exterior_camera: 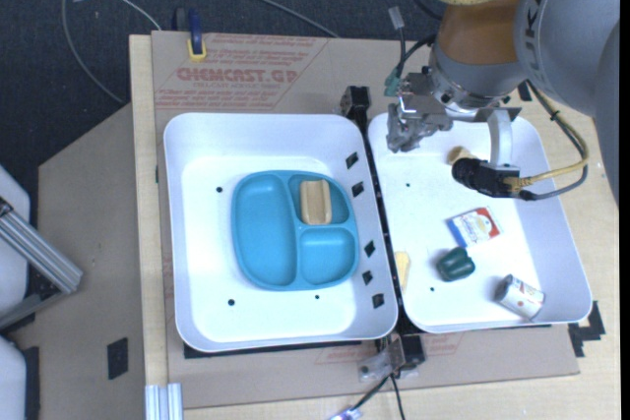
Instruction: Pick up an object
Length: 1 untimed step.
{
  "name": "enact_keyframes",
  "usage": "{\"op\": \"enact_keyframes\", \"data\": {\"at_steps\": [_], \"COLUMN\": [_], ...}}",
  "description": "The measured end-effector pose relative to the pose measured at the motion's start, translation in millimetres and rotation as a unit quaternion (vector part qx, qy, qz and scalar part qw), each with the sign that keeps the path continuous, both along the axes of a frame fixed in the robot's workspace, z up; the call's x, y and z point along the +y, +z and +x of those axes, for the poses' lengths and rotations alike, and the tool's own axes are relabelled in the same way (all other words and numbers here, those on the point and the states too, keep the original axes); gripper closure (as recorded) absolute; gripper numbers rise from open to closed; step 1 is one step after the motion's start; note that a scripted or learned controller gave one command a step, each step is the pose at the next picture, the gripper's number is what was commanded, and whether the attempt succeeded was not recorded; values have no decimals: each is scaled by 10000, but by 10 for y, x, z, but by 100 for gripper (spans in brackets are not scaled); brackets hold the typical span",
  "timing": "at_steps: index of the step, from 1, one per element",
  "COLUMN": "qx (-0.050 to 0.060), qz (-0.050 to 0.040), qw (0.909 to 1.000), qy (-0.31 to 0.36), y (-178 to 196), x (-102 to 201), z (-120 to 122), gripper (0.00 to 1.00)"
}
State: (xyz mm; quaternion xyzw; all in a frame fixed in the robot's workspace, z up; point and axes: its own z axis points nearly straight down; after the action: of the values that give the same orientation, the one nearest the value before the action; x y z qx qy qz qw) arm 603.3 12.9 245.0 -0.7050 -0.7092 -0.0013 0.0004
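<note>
While the tool hangs over the right bin, grip state indiscernible, green object lies well apart, nearer the camera.

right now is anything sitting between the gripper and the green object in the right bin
Nothing visible blocks it. The gripper hangs over the right bin's top left corner, and bare white floor runs from there to the green object. The blue-and-white packet lies just right of that path.

The arm runs out of the picture at the top and right edges, so its base is cut off. It covers the far right corner of the right bin. A small tan object near the wrist is too small to identify, and another is half hidden at the bins' shared edge.
</note>
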Motion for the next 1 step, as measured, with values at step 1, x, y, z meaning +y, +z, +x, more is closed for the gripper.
{"op": "enact_keyframes", "data": {"at_steps": [1], "qx": [2], "qz": [-8], "qw": [10000], "qy": [-12], "y": [-55], "x": [460], "z": [19], "gripper": [100]}}
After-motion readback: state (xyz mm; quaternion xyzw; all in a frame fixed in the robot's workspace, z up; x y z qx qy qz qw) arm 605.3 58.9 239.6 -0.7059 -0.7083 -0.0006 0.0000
